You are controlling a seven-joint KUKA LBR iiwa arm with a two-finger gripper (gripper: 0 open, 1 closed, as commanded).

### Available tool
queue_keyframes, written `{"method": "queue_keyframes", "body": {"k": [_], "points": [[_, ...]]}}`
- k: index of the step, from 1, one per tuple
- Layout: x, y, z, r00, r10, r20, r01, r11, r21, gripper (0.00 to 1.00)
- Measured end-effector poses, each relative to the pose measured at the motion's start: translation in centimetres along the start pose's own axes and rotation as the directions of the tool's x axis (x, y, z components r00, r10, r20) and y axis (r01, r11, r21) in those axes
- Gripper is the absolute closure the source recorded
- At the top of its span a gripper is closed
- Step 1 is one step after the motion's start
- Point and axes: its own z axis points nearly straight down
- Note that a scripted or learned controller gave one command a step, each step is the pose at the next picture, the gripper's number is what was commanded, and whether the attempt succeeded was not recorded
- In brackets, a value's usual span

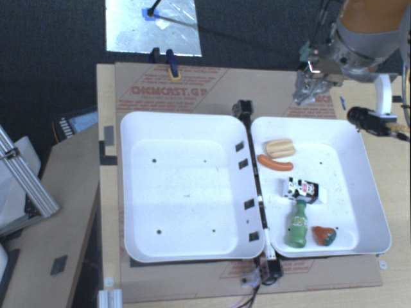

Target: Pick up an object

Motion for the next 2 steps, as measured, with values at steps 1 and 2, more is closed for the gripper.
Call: {"method": "queue_keyframes", "body": {"k": [1, 2], "points": [[0.7, -9.3, 2.9, 1.000, 0.009, 0.001, -0.009, 1.000, 0.011, 1.00], [7.3, -12.7, -3.3, 1.000, -0.002, -0.002, 0.002, 1.000, -0.003, 1.00]]}}
